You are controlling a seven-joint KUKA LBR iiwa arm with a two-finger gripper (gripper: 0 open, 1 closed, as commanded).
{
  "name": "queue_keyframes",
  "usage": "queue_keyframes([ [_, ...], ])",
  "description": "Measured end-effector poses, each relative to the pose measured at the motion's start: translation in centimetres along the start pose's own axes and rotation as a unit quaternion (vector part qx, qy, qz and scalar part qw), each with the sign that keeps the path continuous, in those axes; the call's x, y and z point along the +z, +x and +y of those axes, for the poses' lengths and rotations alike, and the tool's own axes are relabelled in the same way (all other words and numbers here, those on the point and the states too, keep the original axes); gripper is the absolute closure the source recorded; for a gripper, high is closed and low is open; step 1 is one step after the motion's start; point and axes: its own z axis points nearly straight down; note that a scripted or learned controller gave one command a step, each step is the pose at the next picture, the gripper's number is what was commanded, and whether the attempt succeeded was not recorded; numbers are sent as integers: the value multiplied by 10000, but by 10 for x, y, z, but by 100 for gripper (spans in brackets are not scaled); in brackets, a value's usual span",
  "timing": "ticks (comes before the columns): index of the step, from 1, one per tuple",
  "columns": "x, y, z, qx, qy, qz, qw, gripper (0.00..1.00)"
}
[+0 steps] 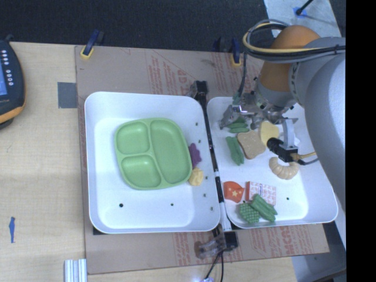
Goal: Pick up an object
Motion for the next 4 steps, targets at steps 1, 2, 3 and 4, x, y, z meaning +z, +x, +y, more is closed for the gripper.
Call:
queue_keyframes([
  [1,2,-3,-69,15,64,6,10000,0],
  [2,0,1,-24,2,6,3,10000,0],
  [3,1,-12,-39,18,44,7,10000,0],
  [4,-3,-2,0,1,5,3,10000,0],
])
